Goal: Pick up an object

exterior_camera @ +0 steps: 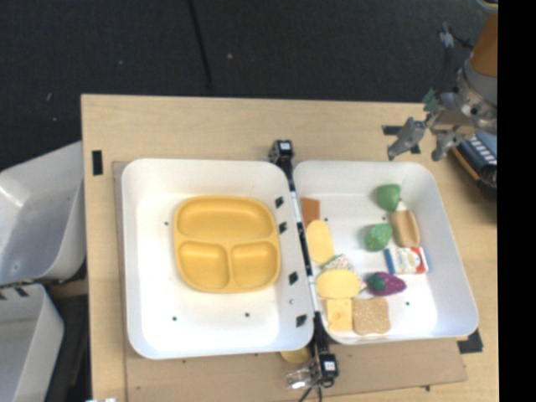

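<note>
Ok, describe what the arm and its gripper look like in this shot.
At the right edge, the arm shows an orange band with grey metal just below it. The gripper is a small grey metal piece with thin, angular fingers, plus a greenish spot on its upper side. A dark block with pale markings sits beneath the wrist. No cables can be made out clearly.

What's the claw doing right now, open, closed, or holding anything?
Claw: open, holding nothing, above the bench beyond the far edge of the right bin.

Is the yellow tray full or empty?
Empty. The yellow tray lies in the left bin, and all three sections show bare yellow. The toy food lies in the right bin.
</note>
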{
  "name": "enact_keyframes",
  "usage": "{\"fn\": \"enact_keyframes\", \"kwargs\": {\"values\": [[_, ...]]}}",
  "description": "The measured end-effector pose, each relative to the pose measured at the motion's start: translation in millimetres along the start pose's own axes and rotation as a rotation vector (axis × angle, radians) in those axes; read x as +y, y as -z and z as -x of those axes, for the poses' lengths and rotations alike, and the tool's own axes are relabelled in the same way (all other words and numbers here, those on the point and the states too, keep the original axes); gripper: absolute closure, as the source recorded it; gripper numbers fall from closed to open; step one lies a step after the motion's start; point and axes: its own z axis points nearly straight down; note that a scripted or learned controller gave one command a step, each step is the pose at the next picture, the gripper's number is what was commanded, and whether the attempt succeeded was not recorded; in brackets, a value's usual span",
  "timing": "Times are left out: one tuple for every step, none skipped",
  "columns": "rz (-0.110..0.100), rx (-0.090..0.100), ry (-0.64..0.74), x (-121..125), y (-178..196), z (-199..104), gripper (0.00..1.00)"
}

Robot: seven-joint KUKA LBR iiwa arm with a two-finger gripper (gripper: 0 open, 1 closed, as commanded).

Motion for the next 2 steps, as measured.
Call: {"fn": "enact_keyframes", "kwargs": {"values": [[-0.015, 0.001, -0.005, -42, -122, 37, 0.0], [-0.01, 0.007, 0.009, -117, -135, -88, 0.0]]}}
